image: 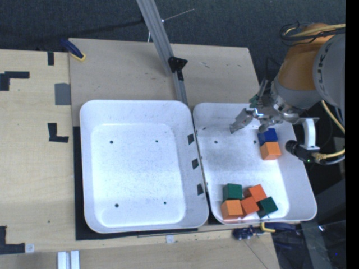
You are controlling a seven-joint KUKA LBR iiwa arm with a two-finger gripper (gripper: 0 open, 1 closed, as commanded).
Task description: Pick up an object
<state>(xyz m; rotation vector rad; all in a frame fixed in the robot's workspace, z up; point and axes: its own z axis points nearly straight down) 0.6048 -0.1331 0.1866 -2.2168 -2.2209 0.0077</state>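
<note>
My gripper (pixel 249 125) hangs over the back of the right bin (pixel 216 150), its two fingers spread open with nothing between them. One fingertip (pixel 234 128) points left toward the bin floor. A blue block (pixel 269 134) lies just right of the gripper, with an orange block (pixel 271 151) touching its front side. At the bin's front lies a cluster: a green block (pixel 232 191), an orange block (pixel 230 208), two more orange ones (pixel 257 193) (pixel 249 206) and a dark green block (pixel 268 205).
The left bin (pixel 90 150) sits beside the right one, its rim touching. A slanted metal bar (pixel 160 32) runs from the top down to the bins' shared edge. Cables (pixel 325 157) hang off the arm at the right.
</note>
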